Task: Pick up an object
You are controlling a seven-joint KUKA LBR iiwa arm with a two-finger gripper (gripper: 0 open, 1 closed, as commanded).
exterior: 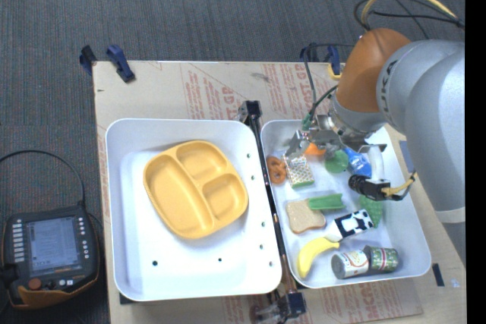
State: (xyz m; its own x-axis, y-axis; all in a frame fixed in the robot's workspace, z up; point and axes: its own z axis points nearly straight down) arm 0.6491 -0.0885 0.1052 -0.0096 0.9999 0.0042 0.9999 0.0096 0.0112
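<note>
The pick is not yet complete: no object is lifted, and every item lies in the right-hand shallow white bin (421,254). The two-finger metal gripper (298,150) is lowered into that bin's upper left corner, directly above the rectangular green-and-white mesh sponge (299,171). Its fingers appear slightly spread, with the tips at the sponge's top edge; nothing is visibly clamped between them. Closing and lifting remain. The yellow divided plastic plate (196,187) occupies the left bin.
</note>
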